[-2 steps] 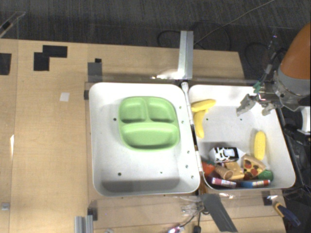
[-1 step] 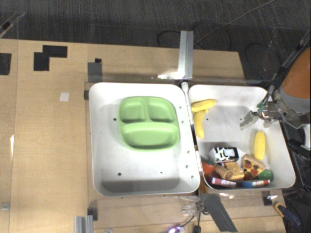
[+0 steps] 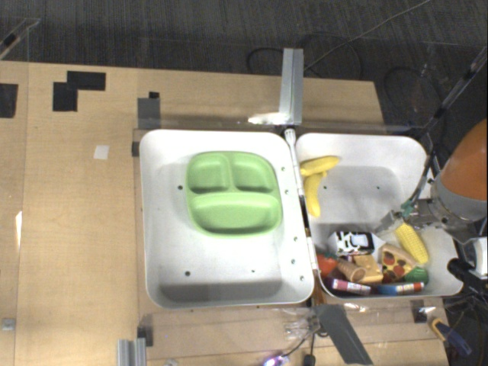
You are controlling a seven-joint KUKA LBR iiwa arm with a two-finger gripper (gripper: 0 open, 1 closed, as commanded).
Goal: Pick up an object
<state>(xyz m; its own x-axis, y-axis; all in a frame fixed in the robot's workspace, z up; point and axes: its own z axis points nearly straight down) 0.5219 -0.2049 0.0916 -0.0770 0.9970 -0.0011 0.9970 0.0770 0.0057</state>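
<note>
In the right bin (image 3: 366,147), my gripper (image 3: 400,218) reaches in from the right edge, low over the bin's right side. A yellow corn cob (image 3: 412,242) lies just below and beside it, touching or nearly so. Along the bin's left wall lies a yellow banana (image 3: 314,178). A pile sits at the front: a black-and-white toy (image 3: 353,242), a pizza-slice toy (image 3: 396,259), a brown roll (image 3: 357,269) and several markers (image 3: 381,287).
The left bin (image 3: 164,273) holds a green divided plate (image 3: 231,191). The arm's orange band (image 3: 467,166) and grey wrist overhang the right bin's right wall. A metal post (image 3: 292,82) stands behind the two bins, and cables lie on the bench at the front.
</note>
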